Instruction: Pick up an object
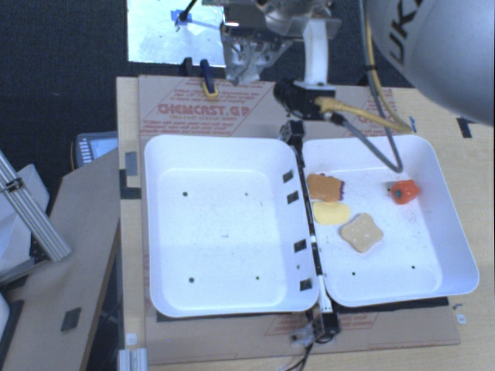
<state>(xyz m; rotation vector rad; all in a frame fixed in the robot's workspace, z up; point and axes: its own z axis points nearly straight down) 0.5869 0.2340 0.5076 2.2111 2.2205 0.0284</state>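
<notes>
- Bins: the left bin [220, 222] lies bare white, with only a few dark dots on its floor; nothing there to pick.
- Gripper [246, 66] hangs high at the top of the view, above the cardboard sheet [205, 108] behind the bins. It is well apart from every object and has hold of nothing visible. How far it stands open cannot be told from this angle.
- Right bin [441, 207] holds all four candidates. An orange flat piece [325, 187] with a purple edge sits close to the dividing wall. A pale yellow disc [331, 213] lies just below it, touching or nearly so. A tan, biscuit-shaped piece [361, 232] lies just beside the disc. A small red-orange pepper-like toy [403, 192] sits well apart, toward the bin's right side.
- Risks, as a judgement:
  - The three flat pieces cluster tightly, so a descent there may push one aside or pinch two together.
  - Their low profile may let them slip away from a closing grasp.
  - The orange piece lies near the wall, where the tool could strike the rim.
  - The pepper toy looks rounded and might roll.
</notes>
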